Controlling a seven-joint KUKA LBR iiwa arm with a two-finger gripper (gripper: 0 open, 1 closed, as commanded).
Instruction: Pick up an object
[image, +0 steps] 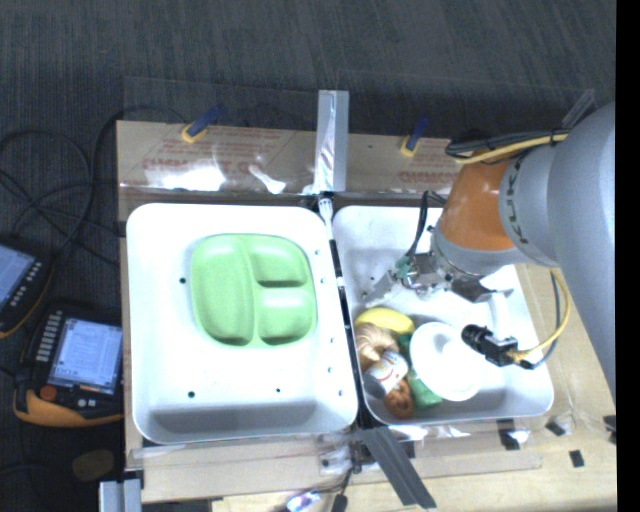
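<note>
Beside the yellow toy (384, 321), the pincer (425, 277) hovered, its opening impossible to tell; that toy looked light, smooth, slippery, best gripped across its middle.

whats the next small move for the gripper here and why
Probably a short shift toward the pile, then straight down. The gripper sits in the right bin, above bare floor near its left wall, with nothing visible between its fingers. The nearest things, a yellow piece and a white disc, lie just nearer the camera.
</note>
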